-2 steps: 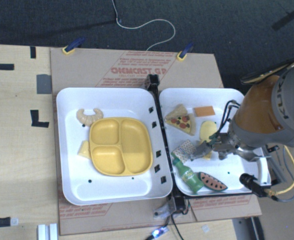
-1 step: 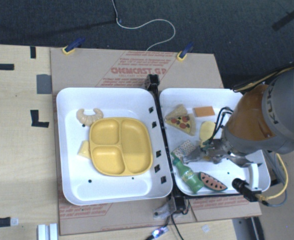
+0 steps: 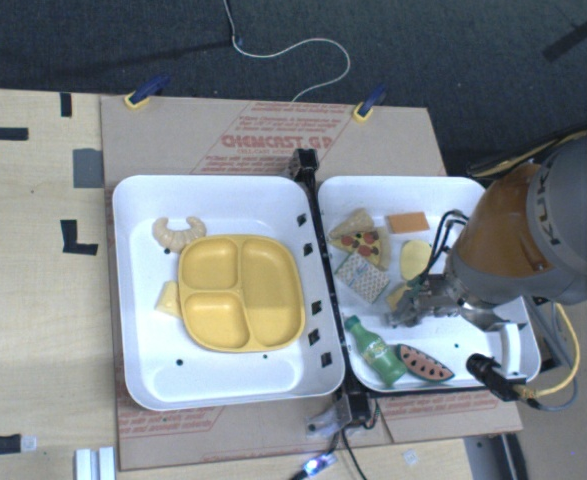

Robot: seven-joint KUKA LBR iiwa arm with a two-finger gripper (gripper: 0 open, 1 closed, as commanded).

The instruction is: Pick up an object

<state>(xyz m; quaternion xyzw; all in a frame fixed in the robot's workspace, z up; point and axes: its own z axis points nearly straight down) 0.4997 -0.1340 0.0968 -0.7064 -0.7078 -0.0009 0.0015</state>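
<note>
1. cardboard sheeting [image 3: 273, 143] covers the bench under two white bins, with dark carpet [image 3: 103, 28] beyond and a white cable [image 3: 293, 53] looping across it.
2. the gripper [image 3: 413, 306] sits low in the right bin [image 3: 453, 190], near its middle; whether it grips anything cannot be told.
3. one yellow piece [image 3: 414, 259] lies just above the gripper, one grey mesh packet [image 3: 363, 278] to its left.
4. further out: one pizza slice [image 3: 361, 238], one orange block [image 3: 407, 223], one green bottle [image 3: 375, 352], one watermelon slice [image 3: 425, 362] near the front wall.
5. the left bin [image 3: 138, 298] holds one yellow divided plate [image 3: 241, 293], one croissant [image 3: 178, 231] and one pale wedge [image 3: 168, 297], with open floor along its front edge.
</note>
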